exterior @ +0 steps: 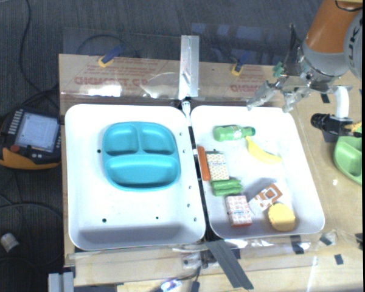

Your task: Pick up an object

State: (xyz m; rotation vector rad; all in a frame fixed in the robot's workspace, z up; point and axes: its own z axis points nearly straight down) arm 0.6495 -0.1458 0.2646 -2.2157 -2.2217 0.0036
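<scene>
- Up in the upper right of the frame, the hand (274, 99) hangs over the far rim of the right bin (304, 157); its two fingers are spread wide apart with nothing between them.
- Grey arm with its orange band (330, 29) enters from the upper right corner.
- Right bin holds the loose things: a green bottle (233, 132) lying on its side near the far wall, with a yellow banana (261, 152) just beside it toward the right.
- Against the bin's left wall lies an orange stick (202, 163), next to a patterned box (217, 166) and a green oblong piece (226, 187) below it.
- Near the lower edge sit a red-speckled box (238, 210), a small orange-and-white carton (266, 196) and a yellow block (281, 217).
- Left bin (85, 212) carries a blue divided tray (140, 154), flat in its middle.
- Both bins rest side by side on the desk (79, 72).
</scene>
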